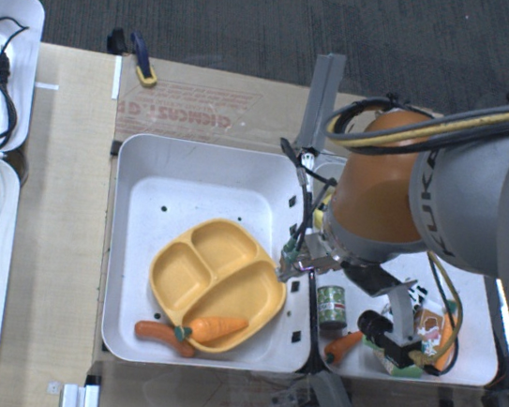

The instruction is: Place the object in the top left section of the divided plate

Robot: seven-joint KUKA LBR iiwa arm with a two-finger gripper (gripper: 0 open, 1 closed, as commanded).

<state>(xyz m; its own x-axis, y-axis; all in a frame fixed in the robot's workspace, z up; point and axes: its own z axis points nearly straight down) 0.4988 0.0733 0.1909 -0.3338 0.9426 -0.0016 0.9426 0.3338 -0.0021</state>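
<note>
The divided plate (216, 282) is a plain mustard yellow. On its lower section an orange carrot (217, 328) has a small green top, and the second carrot (164, 335) is a darker, redder orange. Both bins (128, 255) are white, dotted with small black marks. The arm (466, 182) is grey with an orange band. The can (330, 306) wears a green label with pale ends. The bench (63, 217) is pale tan wood.

One fixed cam above the bench (54, 215), angled down, mid-range; both bins (128, 226) in frame; arm (467, 173) enters from right.
</note>
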